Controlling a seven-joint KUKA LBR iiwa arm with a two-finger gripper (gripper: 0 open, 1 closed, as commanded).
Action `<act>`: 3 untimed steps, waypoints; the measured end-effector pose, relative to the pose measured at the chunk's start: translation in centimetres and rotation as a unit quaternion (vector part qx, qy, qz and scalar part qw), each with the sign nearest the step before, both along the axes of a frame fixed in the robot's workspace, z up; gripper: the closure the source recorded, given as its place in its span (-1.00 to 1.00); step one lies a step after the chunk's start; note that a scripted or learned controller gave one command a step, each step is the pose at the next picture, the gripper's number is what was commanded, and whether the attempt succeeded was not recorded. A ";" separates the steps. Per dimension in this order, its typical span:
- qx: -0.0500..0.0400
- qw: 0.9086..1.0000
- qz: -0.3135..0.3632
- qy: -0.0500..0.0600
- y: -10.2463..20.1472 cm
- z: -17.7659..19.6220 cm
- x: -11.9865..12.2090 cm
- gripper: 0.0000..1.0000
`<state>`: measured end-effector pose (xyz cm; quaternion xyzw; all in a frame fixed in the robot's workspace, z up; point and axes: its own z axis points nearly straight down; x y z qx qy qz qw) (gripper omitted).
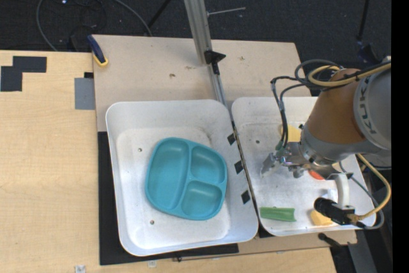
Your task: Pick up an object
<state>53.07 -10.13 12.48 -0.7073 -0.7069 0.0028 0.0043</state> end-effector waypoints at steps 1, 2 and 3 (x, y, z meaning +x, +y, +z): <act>0.001 1.000 0.000 -0.005 -0.1 -3.0 0.3 -1.00; 0.005 1.000 -0.002 -0.008 0.2 -1.8 0.5 1.00; -0.001 1.000 0.000 -0.005 0.0 2.7 -0.1 1.00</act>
